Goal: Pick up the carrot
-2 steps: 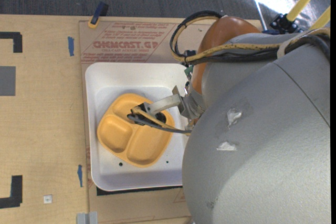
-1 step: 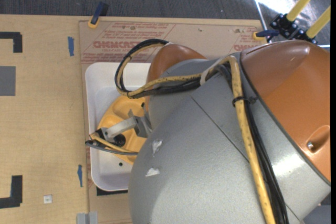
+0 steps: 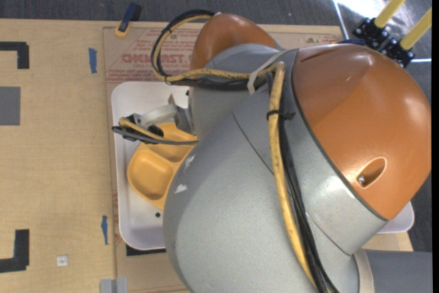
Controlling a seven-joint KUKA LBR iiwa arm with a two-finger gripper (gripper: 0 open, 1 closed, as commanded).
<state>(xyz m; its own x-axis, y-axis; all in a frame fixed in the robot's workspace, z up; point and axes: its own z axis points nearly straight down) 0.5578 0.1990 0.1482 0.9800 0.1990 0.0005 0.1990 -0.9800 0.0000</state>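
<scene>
The arm (image 3: 274, 168) fills most of the camera view, its grey casing and orange bands lying across the tabletop (image 3: 55, 147) and covering nearly all of the two white bins. A bundle of black and yellow cables (image 3: 278, 147) runs along the casing, and one loop of it arches over the tabletop's far edge.

The left bin (image 3: 122, 147) shows as a strip of white floor and rim toward the tabletop's left side. In it lies a yellow bowl-shaped object (image 3: 151, 175), open side up, near the bin's left wall and partly under the arm. Just beyond it, toward the bin's far-left corner, lies a thin item in black and yellow (image 3: 140, 130), with a pale piece (image 3: 164, 113) close behind it. None of these can be told to be the carrot; where the carrot lies cannot be made out, since the arm hides most of both bins.

The gripper is covered by the arm's own body, so whether it is released, clenched or grasping anything cannot be told.

A corner of the right bin (image 3: 401, 223) peeks out at the right edge. Blue tape marks (image 3: 92, 60) sit on the tabletop left of the bins.
</scene>
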